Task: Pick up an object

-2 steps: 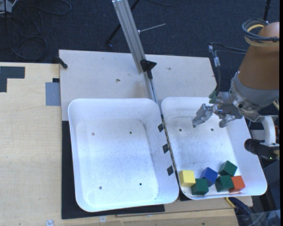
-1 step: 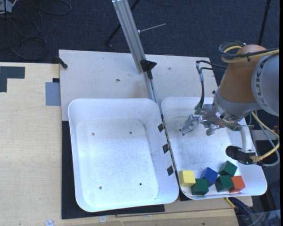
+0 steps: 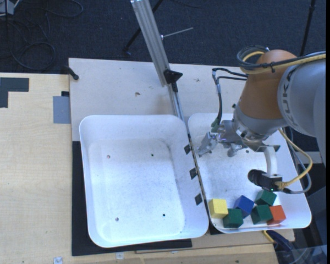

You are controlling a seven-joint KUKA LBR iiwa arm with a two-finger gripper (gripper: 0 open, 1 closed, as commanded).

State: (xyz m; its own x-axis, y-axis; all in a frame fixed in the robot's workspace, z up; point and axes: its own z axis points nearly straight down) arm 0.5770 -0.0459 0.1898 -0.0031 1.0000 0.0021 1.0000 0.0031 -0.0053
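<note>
- The gripper (image 3: 217,143) hangs over the upper part of the right bin (image 3: 223,172); two metal prongs point toward that bin's left wall, and they look slightly spread with nothing between them – though they are small and glary, so whether they are parted or closed I cannot tell for sure
- Behind it, the wrist rises into the orange band (image 3: 261,89) and the grey arm, which comes in from the right; a black cable plug (image 3: 262,177) dangles just below the wrist
- The things to pick sit well apart from the gripper, bunched in the right bin's near corner: a yellow cube (image 3: 218,207), a blue cube (image 3: 244,203), an orange block (image 3: 276,214) and three green blocks (image 3: 233,218), several touching
- The left bin (image 3: 99,147) lies alongside
- Judgement: the step in hand is the approach, the pick not yet begun
- To do it well, go for the yellow cube – it sits at the cluster's left edge with free floor on one side; straddle its free faces, come straight down, and avoid nudging the green block beside it
</note>
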